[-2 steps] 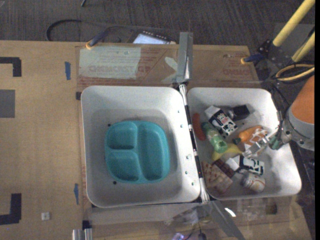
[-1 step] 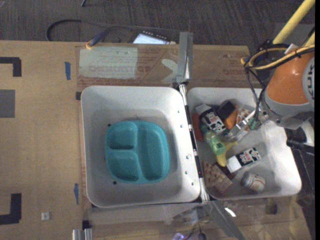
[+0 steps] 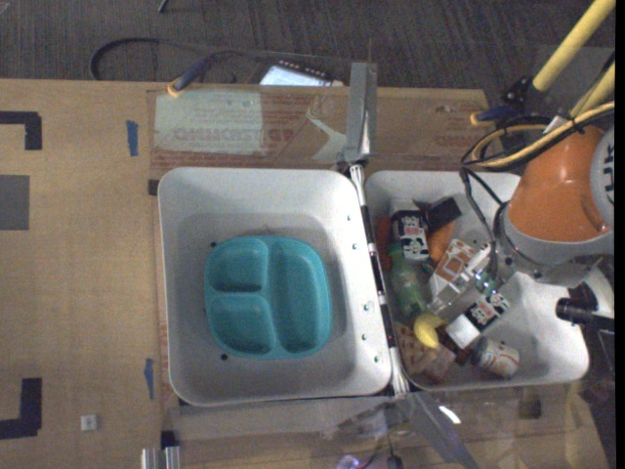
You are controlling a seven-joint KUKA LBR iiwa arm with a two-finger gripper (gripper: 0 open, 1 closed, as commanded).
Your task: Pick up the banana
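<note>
Presently, two shallow white plastic bins with rounded corners sit side by side on the brown cardboard-faced counter (image 3: 78, 291). The left bin (image 3: 186, 203) holds a teal moulded tray (image 3: 268, 296) with smooth, rounded compartments. The right bin (image 3: 562, 355) carries a dense clutter of small items. The banana (image 3: 427, 331), a small yellow curved shape, lies near that bin's left wall, among the clutter. The end effector (image 3: 476, 279) stands over the clutter, just up and right of the banana; whether it is spread or closed cannot be told. The arm's glossy orange band (image 3: 557, 189) shows above it.
</note>
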